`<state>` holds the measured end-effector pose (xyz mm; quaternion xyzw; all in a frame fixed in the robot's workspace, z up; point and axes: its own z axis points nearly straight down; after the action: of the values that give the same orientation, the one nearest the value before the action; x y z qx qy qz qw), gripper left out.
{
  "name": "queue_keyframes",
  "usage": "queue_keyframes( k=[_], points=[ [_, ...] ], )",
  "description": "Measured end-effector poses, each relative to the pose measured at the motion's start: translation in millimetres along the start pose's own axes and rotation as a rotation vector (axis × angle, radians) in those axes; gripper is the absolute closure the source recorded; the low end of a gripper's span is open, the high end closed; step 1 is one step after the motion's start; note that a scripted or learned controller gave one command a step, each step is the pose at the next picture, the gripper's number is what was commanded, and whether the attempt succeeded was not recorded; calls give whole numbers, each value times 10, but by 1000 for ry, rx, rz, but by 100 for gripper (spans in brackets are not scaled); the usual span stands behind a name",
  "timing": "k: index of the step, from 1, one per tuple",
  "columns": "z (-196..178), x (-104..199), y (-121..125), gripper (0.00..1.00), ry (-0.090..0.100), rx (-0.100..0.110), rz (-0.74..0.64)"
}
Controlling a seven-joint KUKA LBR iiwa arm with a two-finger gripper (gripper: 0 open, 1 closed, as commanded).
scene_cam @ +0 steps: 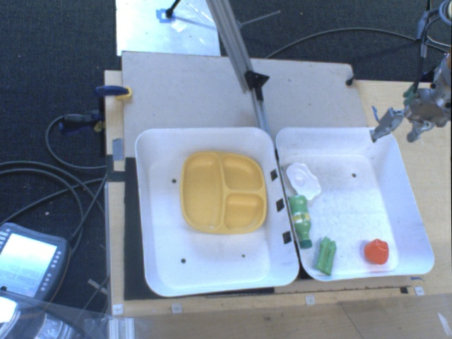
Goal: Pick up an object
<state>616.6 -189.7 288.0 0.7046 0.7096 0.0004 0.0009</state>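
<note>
Look at the near edge of the right bin first. There you see an orange thing sitting close to the near right corner. Just to its left lies a small green block, a bit tilted. Next to that, by the wall between the two bins, lies a green bottle on its side, pointing away from you. A little farther back, touching the top end of the bottle, is a white crumpled thing. In the left bin you see a yellow tray with three parts, lying flat in the middle. Now look far back and to the right. The gripper hangs over the far right corner of the right bin, right by the rim. Its two fingers are spread apart and there is nothing between them. It is well apart from all the things in the bin. Behind the bins, a grey pole leans over the bench.
</note>
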Motion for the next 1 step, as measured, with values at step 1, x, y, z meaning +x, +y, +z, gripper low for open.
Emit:
queue_keyframes(
  k=[1],
  points=[
    [-1, 0, 0, 0, 0, 0, -1]
  ],
)
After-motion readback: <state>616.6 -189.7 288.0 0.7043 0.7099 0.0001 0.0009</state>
